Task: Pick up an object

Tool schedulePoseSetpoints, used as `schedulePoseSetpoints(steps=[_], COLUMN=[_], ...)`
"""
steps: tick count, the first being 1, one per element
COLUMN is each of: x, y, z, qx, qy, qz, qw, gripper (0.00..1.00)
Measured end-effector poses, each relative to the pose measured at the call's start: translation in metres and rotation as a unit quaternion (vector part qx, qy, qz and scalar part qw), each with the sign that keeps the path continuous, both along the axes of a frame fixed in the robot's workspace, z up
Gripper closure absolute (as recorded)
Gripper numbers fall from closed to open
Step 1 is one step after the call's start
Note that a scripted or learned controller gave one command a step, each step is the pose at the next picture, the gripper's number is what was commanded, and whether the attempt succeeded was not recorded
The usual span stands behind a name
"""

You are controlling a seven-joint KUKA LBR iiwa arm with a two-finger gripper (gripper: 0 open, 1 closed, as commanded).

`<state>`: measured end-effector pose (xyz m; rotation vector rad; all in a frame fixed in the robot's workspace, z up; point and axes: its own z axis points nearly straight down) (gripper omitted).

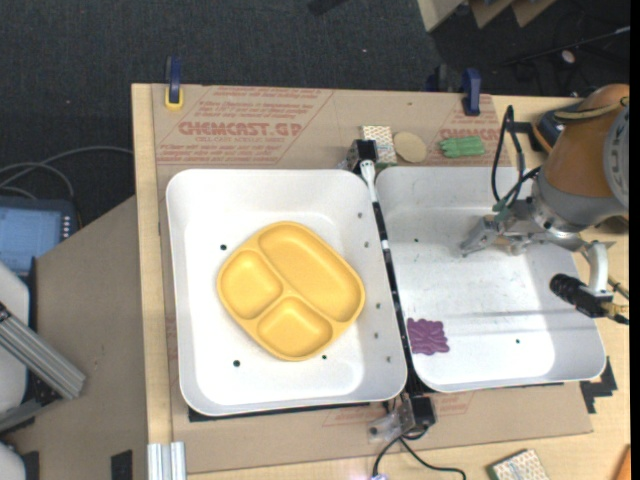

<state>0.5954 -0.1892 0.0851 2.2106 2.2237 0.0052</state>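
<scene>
Hovering over the right bin, the gripper held nothing that could be seen; its grasp state could not be told. The purple object lay untouched at that bin's near left, so picking remained undone.

Brown bench bearing two white bins, side by side.

A green block and a tan disc lie on the cardboard behind the bins; blue clamps grip its edge.
</scene>
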Motion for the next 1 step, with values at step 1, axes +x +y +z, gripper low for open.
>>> schedulePoseSetpoints(steps=[1], x=[-0.0332], y=[-0.0314], z=[0.0005], qx=[0.0056], qy=[0.003], qz=[-0.002], qw=[1.0], gripper=[0.0])
